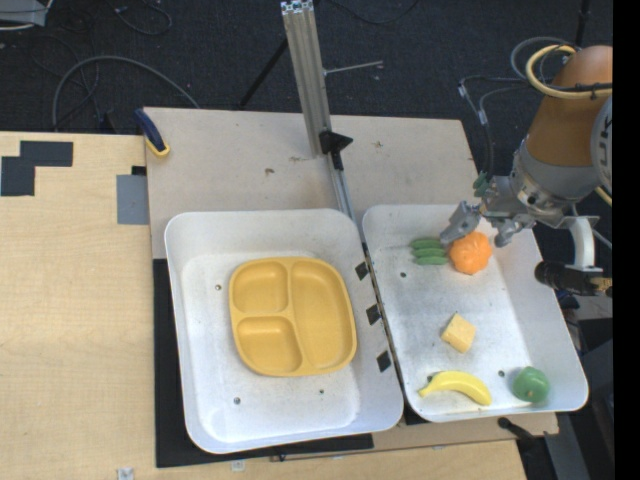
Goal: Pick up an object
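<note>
In the right bin, an orange fruit lies near the far edge, with a green pod touching its left side. My gripper hangs right over the orange, open, one finger at the fruit's upper left and the other at its upper right. Nothing is lifted between them. Further forward in the same bin lie a pale yellow cheese block, a banana and a green pepper.
The left bin holds a yellow divided plate. A metal post rises behind the bins, and black clips sit along the seam between them. The grey arm with its orange band comes in from the upper right.
</note>
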### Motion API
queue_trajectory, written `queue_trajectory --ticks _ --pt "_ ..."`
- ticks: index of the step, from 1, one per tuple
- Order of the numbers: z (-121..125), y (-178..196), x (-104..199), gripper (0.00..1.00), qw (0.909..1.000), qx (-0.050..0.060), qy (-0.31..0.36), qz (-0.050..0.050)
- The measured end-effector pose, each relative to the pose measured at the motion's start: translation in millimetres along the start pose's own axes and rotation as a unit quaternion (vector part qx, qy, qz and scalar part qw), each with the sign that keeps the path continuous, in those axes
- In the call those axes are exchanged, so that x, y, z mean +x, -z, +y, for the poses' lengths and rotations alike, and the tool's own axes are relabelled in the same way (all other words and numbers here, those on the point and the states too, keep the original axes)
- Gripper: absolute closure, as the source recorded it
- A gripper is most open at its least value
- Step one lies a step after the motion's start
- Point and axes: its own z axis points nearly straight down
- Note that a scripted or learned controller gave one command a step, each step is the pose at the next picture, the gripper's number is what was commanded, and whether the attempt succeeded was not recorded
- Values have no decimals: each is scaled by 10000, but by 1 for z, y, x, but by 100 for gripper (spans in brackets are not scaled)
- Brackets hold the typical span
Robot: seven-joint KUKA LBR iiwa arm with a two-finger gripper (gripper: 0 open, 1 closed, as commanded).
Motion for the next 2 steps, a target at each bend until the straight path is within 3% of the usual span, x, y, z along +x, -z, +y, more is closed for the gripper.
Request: queue_trajectory --ticks 2 --pt "-1 -89 -1 0 10000 -11 2 -5"
